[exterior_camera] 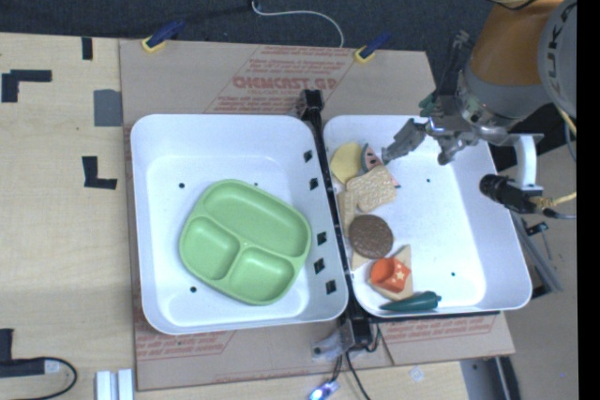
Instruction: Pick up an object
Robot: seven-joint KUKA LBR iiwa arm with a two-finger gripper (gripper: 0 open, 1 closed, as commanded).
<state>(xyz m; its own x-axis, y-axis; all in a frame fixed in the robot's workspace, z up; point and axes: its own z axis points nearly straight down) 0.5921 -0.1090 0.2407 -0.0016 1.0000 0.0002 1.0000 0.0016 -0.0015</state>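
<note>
Note the gripper (424, 143) above the upper part of the right bin (469, 229), fingers apart and holding nothing. The objects lie along that bin's left wall: a yellow piece (345, 160), a cracker (375, 189), a brown disc (371, 235), an orange piece (390, 274), and what appears to be a green pepper (412, 302). The left bin (159, 155) contains a green divided tray (246, 242)
</note>
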